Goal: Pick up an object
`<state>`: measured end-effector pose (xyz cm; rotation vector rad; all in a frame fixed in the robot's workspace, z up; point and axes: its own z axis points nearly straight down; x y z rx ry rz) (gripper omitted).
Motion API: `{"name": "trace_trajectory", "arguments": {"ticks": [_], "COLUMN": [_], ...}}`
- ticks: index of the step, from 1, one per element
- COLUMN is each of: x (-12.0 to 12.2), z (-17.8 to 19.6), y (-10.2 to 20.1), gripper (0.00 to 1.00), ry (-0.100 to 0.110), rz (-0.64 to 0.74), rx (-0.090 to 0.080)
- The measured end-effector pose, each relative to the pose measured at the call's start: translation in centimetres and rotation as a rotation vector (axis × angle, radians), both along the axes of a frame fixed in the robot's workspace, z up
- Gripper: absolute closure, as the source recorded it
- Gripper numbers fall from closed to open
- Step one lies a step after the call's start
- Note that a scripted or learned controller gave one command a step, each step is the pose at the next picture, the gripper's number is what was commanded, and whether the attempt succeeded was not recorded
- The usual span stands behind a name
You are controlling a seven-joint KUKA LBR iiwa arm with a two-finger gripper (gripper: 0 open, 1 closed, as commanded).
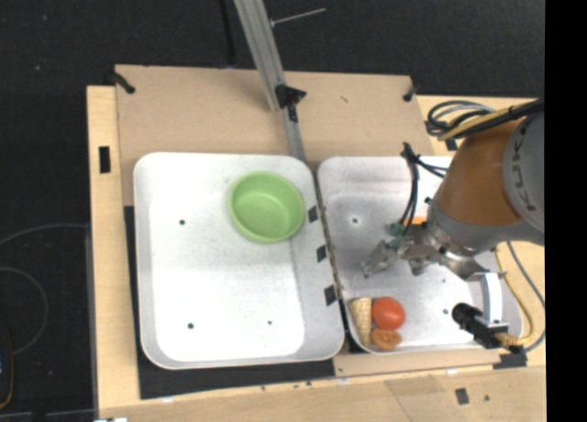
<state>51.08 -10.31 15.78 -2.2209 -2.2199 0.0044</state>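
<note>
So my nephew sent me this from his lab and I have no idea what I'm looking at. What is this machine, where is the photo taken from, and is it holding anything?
It is one photo from a camera fixed above a bench, looking down at a slant. The grey and orange shape on the right is a robot arm reaching in. At its end is a gripper, two fingers for picking things up. It hangs over the right bin, and I see nothing between its fingers. The bench bears two shallow white bins side by side. The left bin holds a green bowl. In the right bin's near corner lie a red ball-like object, an orange piece and a pale piece; what exactly they are is too small to tell.
</note>
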Motion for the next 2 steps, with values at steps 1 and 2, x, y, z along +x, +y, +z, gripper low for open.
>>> {"name": "trace_trajectory", "arguments": {"ticks": [1, 2], "x": [-0.1, 0.2], "z": [-5.1, -3.9], "y": [-0.1, -0.1], "gripper": [0.0, 1.0], "ry": [0.0, -0.008], "rz": [-0.001, -0.005], "rx": [0.001, 0.001]}}
